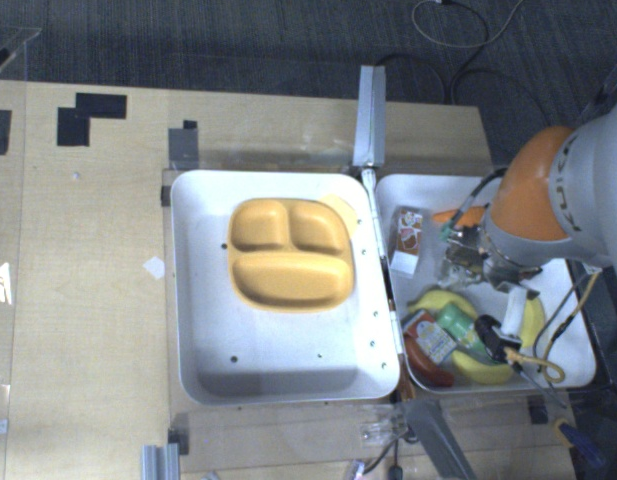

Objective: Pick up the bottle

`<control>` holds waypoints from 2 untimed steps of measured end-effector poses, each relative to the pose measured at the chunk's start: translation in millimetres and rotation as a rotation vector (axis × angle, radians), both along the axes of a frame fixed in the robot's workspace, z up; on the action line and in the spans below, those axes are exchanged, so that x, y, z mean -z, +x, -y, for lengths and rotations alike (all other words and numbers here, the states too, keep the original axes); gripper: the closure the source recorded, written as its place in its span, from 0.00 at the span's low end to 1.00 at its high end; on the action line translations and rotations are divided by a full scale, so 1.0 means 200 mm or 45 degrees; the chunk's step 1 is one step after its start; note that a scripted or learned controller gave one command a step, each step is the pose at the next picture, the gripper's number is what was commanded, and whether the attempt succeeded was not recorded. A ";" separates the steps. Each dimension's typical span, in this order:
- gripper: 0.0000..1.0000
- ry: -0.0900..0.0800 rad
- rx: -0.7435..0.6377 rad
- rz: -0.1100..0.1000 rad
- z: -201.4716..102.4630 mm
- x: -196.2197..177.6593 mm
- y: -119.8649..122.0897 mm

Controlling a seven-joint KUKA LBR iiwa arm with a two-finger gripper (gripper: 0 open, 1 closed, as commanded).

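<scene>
Two bins are sitting side by side on a bench (pixel 88 268). A divided tray (pixel 291 252) is lying in the left bin (pixel 203 348), toward its back. The right bin (pixel 578 363) is holding a snack packet (pixel 408 230) at the back and bananas (pixel 488 368) in front, with the robot arm (pixel 548 203) reaching over it from the right.

The arm (pixel 598 183) comes into the frame from the right edge as a thick rounded body in pale grey with a smooth, slightly shiny shell. A broad orange band (pixel 530 190) wraps it above the wrist, bulging like a ball. Below the band sits a darker grey metal wrist block (pixel 488 258) with small fittings and a green spot. Thin black and yellowish cables (pixel 553 323) loop down from it at the lower right.
</scene>
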State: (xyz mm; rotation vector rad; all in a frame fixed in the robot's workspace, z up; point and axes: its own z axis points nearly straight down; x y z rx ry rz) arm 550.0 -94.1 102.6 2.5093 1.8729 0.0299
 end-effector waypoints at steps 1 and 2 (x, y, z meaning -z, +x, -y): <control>1.00 -0.001 0.217 -0.022 -0.07 -0.64 -0.06; 0.00 -0.002 0.217 -0.022 -0.07 -0.64 -0.06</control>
